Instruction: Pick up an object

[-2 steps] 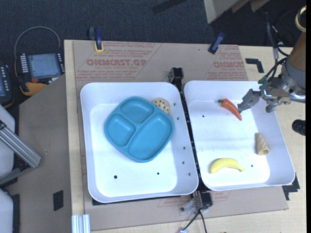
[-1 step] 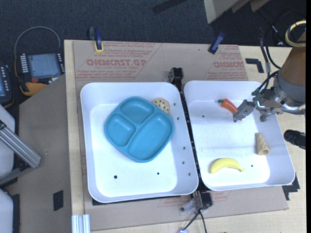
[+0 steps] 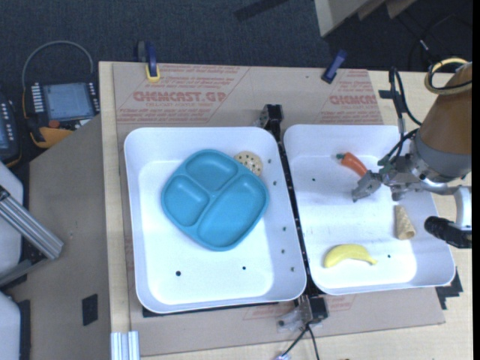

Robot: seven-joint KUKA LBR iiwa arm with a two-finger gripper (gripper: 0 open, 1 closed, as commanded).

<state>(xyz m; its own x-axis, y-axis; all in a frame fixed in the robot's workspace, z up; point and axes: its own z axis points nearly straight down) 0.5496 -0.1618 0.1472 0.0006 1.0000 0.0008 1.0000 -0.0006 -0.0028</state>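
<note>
The gripper (image 3: 377,184) is hovering over the right bin (image 3: 330,223), its fingers spread apart and holding nothing. Just beside it, up and to the left, an orange carrot (image 3: 352,163) is lying. A tan cone (image 3: 404,222) and a yellow banana (image 3: 348,256) are sitting nearer the front. In the left bin (image 3: 150,201), a blue divided plate (image 3: 215,199) is touching a cookie (image 3: 248,161). Red lettering on the bench (image 3: 225,96) is reading "CHEMCAST".
</note>
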